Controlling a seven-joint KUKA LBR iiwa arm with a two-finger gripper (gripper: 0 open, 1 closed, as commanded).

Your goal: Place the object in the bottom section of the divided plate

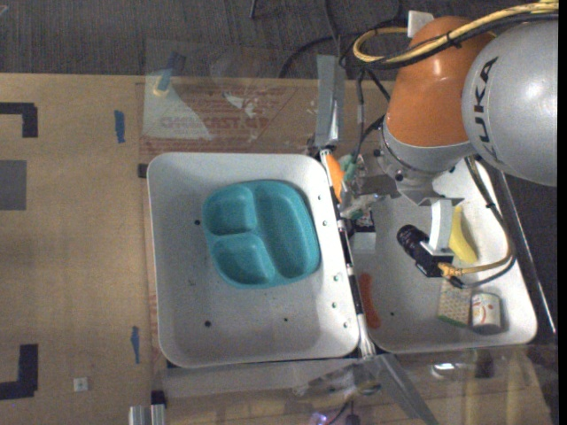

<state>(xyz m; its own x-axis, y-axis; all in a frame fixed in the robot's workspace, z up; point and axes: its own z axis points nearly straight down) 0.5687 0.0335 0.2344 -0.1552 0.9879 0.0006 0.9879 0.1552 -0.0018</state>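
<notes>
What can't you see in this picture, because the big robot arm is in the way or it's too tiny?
- Gripper, camera view: the arm's orange band hangs over it, so what it is doing stays unclear.
- Right bin: its upper part is under the arm.
- Small box: print too small to read.
- Teal divided plate: fully visible.

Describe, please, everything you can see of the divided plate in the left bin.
The plate is teal, rounded and looks like smooth plastic. Raised ridges split it into three sections: two smaller ones on the view's left and one long one on the right. It lies flat, right way up, on the floor of the left bin, towards its upper half, clear of the walls. All three sections hold nothing.
</notes>
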